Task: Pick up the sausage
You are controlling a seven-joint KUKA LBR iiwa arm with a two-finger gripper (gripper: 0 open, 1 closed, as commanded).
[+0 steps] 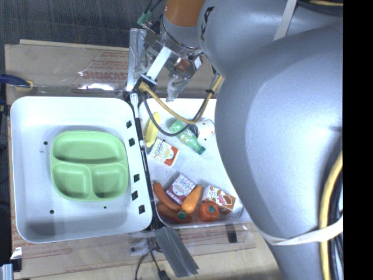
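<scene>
So the arm (pixel 280 109) is taking up most of the right side here, with the orange band (pixel 183 2) sitting up near the top. The gripper (pixel 160 77) is hanging over the far edge of the right bin (pixel 218 174), close to where the two bins are meeting. Honestly I can't tell whether the jaws are released or clenched, the metal bits and cables are blurring together from this angle. Nothing is showing between them, so it isn't carrying anything as far as I can see.

The sausage (pixel 163 200) is lying down in the near-left corner of the right bin, well apart from the gripper. It's reddish-brown and is sitting right against a toy carrot (pixel 191 200), which is leaning across it. A tomato (pixel 208 210) is sitting just beside the carrot, and two small printed packets (pixel 182 185) (pixel 221 197) are lying around that same cluster.

Further up the bin a yellow banana (pixel 151 130) is lying along the left wall, another small packet (pixel 165 152) is sitting just below it, and a green bottle (pixel 189 136) is lying near the middle under a looping cable.

The left bin (pixel 29 156) is holding a green divided tray (pixel 90 165), sitting flat in the middle. Both bins are sitting on the desk (pixel 58 57).
</scene>
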